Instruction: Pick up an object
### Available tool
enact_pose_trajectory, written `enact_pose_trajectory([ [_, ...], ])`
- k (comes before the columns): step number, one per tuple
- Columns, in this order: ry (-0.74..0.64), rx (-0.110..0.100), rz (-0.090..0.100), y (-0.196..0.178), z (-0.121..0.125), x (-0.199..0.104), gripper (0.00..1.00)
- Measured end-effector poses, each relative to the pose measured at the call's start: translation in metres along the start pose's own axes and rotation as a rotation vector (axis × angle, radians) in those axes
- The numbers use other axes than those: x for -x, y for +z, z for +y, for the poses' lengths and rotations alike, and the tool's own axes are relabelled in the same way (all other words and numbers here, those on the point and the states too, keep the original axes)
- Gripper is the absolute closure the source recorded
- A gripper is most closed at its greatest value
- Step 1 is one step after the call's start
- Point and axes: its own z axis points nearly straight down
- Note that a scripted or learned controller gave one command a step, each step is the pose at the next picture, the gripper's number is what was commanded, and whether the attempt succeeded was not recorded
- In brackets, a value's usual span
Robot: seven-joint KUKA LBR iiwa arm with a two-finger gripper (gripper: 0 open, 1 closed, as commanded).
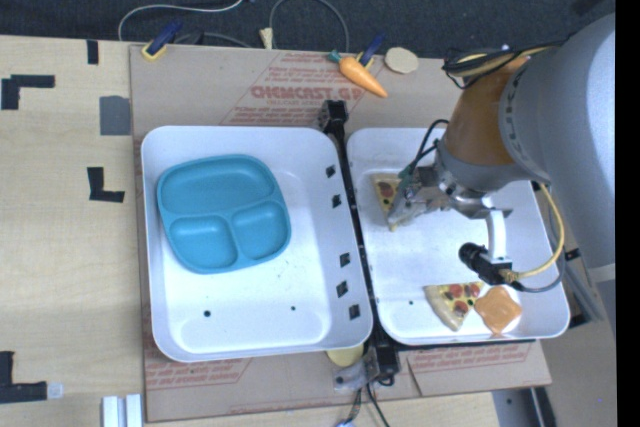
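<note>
Two shallow white bins sit side by side on a brown cardboard sheet (290,95) at the centre of the frame. The left bin (300,300) holds a blue divided plate (222,213) in its upper-left part. The right bin (400,275) holds three toy items: a pizza slice (385,192) near its upper-left corner, a second pizza slice (452,301) at the lower right, and an orange bread-like piece (499,310) touching that second slice on its right.

The arm (500,120) enters from the right of the frame, its orange band above the right bin. The gripper (404,208) points down and to the left, its tip just beside the upper pizza slice, on that slice's right edge. Whether the fingers are apart or closed cannot be told; no item is seen between them.

Outside the bins, a toy carrot (361,76) and a pale round disc (402,61) lie on the cardboard near the upper centre.
</note>
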Motion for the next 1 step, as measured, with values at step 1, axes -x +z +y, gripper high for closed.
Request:
enact_pose_trajectory([
  [1,-0.001,-0.011,0.009,0.0108,0.0198,0.0612,1.0],
])
